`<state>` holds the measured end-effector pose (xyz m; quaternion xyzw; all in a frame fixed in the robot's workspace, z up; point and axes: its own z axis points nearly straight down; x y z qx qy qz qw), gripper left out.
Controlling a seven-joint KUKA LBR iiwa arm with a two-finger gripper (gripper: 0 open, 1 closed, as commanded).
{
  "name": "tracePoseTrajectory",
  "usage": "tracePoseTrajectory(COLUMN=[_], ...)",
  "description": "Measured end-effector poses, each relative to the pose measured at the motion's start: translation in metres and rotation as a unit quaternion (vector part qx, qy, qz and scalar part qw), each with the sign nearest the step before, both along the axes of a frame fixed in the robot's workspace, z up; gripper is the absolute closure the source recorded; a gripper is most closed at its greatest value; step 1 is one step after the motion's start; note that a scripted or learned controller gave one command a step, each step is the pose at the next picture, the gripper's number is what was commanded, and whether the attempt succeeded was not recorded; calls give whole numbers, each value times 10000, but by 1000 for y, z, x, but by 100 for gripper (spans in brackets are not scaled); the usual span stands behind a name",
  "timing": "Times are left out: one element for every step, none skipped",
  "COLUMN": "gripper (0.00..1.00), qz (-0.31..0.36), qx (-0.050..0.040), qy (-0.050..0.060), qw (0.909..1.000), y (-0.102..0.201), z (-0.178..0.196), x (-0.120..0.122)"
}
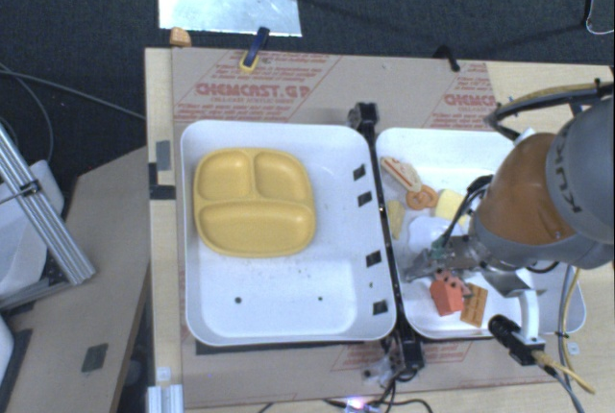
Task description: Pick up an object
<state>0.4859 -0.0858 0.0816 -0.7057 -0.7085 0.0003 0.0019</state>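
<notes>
My gripper (423,263) is low over the right bin (437,144), near the bin's left wall, and the bulky grey and orange arm hides much of that bin. Just below and to the right of the gripper lies an orange-red block (445,295), with a brown ridged piece (474,304) beside it. Farther back in the same bin are a tan and pink toy (401,175), a round brown cookie shape (420,199), a yellow block (449,204) and a pale yellow piece (394,218). I see nothing between the gripper and the bin floor that is lifted.
The left bin (288,305) holds a yellow divided plate (255,202) in its back half. A black divider with clips (380,219) runs between the bins. A cardboard sheet (317,85) lies under both, with a blue and yellow marker (255,48) at its back edge.
</notes>
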Motion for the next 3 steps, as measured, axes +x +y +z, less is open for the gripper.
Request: tracePoseTrajectory(gripper=[100,100,100], qz=[-7,36,34], qx=[-8,-11,7], qy=[-27,-75,-49], qw=[10000,10000,10000], y=[-1,70,124], z=[13,108,178], x=[2,62,21])
